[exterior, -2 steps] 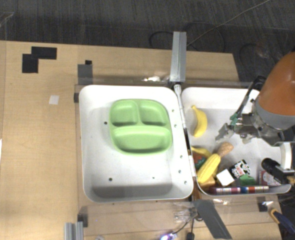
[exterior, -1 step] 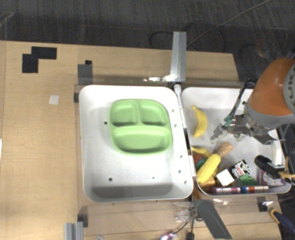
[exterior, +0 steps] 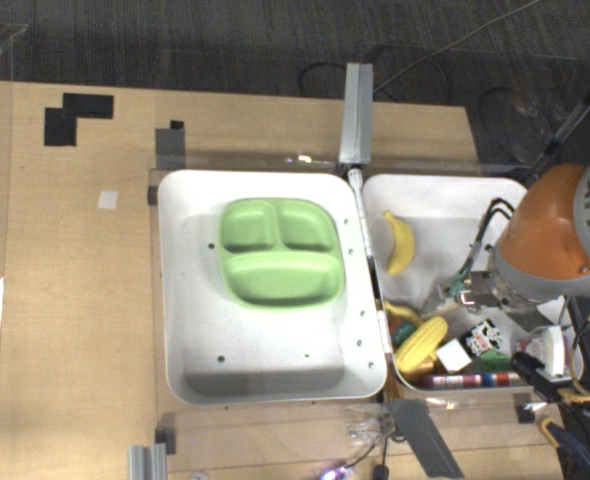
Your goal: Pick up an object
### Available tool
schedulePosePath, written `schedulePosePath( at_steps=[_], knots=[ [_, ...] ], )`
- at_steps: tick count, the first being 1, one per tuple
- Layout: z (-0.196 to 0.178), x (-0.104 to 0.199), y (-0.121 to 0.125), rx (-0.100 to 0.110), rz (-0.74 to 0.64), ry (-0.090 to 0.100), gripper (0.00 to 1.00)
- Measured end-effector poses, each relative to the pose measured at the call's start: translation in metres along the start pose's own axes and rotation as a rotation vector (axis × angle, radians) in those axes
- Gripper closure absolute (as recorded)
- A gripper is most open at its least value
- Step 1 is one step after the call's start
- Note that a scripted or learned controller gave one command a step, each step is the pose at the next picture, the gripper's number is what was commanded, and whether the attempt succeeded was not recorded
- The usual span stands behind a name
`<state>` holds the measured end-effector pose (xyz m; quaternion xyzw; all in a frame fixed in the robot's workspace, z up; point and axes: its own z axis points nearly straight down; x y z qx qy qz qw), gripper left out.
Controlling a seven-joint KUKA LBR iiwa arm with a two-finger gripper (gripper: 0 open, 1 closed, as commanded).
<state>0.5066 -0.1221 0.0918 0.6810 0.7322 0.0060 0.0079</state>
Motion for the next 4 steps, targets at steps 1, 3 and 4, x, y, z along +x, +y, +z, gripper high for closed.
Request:
schedulePosePath(
  at_steps=[1, 3, 4],
  knots=[
    [0.003, -0.016, 0.090, 0.002, -0.111, 0.001, 0.00],
    [-0.049, -0.045, 0.163, 0.009, -0.220, 0.002, 0.00],
    [0.005, 0.020, 0.143, 0.006, -0.275, 0.004, 0.00]
  ],
)
